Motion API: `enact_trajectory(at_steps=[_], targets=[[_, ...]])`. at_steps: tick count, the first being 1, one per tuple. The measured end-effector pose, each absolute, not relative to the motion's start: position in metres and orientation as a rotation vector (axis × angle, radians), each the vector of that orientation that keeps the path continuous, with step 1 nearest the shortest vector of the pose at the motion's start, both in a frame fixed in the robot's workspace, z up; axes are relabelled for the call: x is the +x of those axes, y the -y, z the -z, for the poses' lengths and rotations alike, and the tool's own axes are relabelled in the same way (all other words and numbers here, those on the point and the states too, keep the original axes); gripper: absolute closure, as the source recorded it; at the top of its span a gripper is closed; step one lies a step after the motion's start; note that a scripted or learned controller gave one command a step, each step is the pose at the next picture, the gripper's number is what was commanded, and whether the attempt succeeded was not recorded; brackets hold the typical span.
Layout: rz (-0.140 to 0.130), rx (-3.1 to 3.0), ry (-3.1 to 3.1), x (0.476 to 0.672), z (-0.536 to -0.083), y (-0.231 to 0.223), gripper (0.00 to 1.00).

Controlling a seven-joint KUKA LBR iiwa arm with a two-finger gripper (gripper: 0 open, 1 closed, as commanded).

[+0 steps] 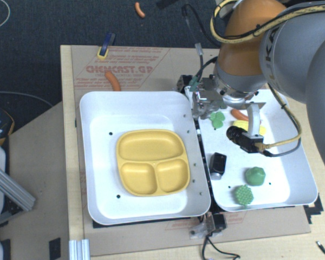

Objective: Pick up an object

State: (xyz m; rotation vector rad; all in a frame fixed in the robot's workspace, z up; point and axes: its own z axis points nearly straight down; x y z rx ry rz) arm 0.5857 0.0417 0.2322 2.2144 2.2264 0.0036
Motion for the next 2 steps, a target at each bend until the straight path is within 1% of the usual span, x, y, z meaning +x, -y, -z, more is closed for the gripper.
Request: enact_trajectory(at_steps=[1,2], targets=[[-0.002,2.218,-2.222,0.597,-0.224,-0.053,1.0],[0.003,2.224,-2.221,0.595,-0.218,-0.042,1.0]])
